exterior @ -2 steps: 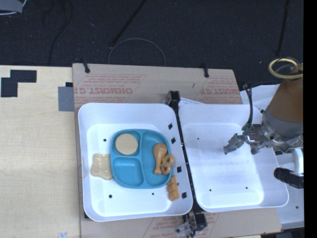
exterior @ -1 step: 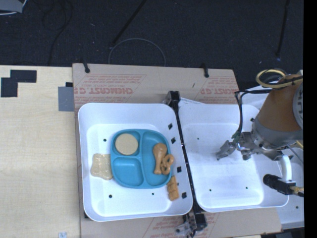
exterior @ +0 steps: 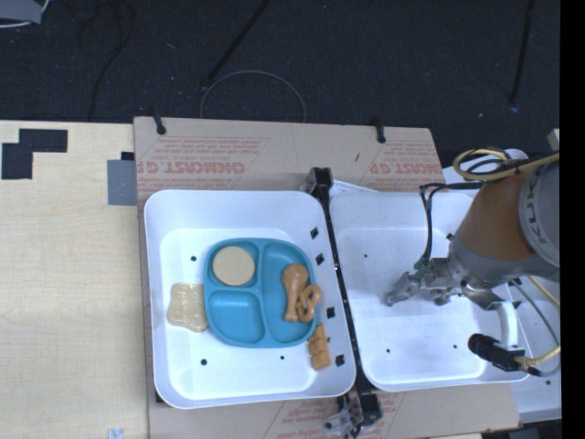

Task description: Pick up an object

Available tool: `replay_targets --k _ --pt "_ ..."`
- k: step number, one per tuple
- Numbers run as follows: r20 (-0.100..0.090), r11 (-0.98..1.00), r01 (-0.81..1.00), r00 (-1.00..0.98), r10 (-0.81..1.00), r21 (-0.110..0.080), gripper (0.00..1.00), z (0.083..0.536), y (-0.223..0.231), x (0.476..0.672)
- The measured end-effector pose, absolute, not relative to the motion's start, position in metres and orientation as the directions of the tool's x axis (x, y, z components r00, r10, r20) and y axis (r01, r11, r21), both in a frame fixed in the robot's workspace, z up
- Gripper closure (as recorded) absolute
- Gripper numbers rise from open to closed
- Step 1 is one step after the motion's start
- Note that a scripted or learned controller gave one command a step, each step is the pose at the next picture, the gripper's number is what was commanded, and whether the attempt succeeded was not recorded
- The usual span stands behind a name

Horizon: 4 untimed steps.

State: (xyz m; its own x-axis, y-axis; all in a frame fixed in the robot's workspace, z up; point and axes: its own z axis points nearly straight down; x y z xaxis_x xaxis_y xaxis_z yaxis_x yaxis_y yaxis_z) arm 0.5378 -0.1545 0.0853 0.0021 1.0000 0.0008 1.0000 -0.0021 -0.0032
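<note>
Camera view: gripper (exterior: 395, 294) low over the right bin (exterior: 402, 373), pointing toward the divider, nothing seen between the fingers; open or closed, cannot tell. All pickable things well off to the gripper's left in the left bin (exterior: 169, 218): blue tray (exterior: 239, 323) holding a round cookie (exterior: 232, 265) and a pretzel piece (exterior: 300, 291), long axis running up and down the picture; a small brown block (exterior: 318, 347) nearest, just beside the divider; a pale biscuit (exterior: 187, 306) farthest. Likely next: a reach leftward across the divider.
</note>
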Motion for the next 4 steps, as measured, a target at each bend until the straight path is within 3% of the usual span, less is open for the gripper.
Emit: replay_targets --k 1,2,4 --pt "0.001 -0.007 1.000 0.007 1.000 -0.002 1.00 0.098 -0.156 0.538" --pt "0.000 0.001 1.000 -0.001 1.000 0.001 1.00 0.154 -0.159 0.548" --pt "-0.001 0.002 1.000 -0.002 1.000 0.002 1.00 0.248 -0.161 0.548"
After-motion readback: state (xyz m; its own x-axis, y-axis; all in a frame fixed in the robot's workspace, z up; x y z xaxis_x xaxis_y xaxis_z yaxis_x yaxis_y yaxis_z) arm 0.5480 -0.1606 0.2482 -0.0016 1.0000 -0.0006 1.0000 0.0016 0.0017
